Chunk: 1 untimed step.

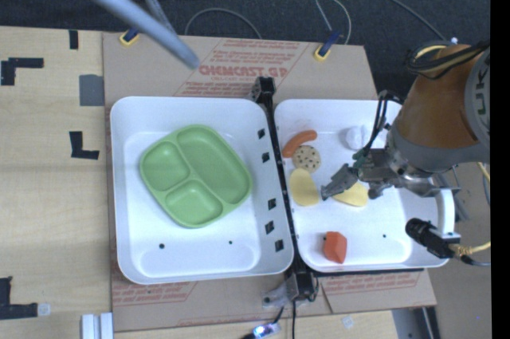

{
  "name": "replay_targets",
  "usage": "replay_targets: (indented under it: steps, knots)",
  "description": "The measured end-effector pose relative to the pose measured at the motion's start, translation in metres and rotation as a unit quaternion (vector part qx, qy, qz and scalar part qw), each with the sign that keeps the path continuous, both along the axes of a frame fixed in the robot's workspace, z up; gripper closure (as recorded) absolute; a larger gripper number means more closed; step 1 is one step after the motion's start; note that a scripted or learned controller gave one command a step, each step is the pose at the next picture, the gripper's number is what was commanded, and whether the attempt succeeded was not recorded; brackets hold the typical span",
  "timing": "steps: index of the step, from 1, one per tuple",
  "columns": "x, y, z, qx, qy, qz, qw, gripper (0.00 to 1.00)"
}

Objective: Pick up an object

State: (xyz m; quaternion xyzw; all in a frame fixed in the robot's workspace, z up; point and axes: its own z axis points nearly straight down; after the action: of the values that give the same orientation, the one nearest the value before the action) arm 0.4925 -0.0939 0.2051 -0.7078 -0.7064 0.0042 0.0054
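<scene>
Right bin (390, 254) holds the pickable items, clustered toward divider: sausage (299, 141), cookie (306, 159), pale yellow slice (304, 189), yellow wedge (353, 195), orange-red piece (335, 246), small white object (354, 138) near back wall. Left bin (127, 170) carries green sectioned plate (194, 174), nothing on it.

Gripper (339, 184) low over right bin, between slice and wedge, tips just beside both. Likely lining up on one of them; which one, unclear. Grasp state cannot tell from this angle.

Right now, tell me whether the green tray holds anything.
Empty: the green tray in the left bin shows three bare compartments.
</scene>
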Motion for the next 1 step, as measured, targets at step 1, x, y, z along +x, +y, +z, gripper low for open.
replay_targets:
  steps: [1]
  knots:
    - [0.0028, 0.0001, 0.0053, -0.0008, -0.006, 0.002, 1.0, 0.0]
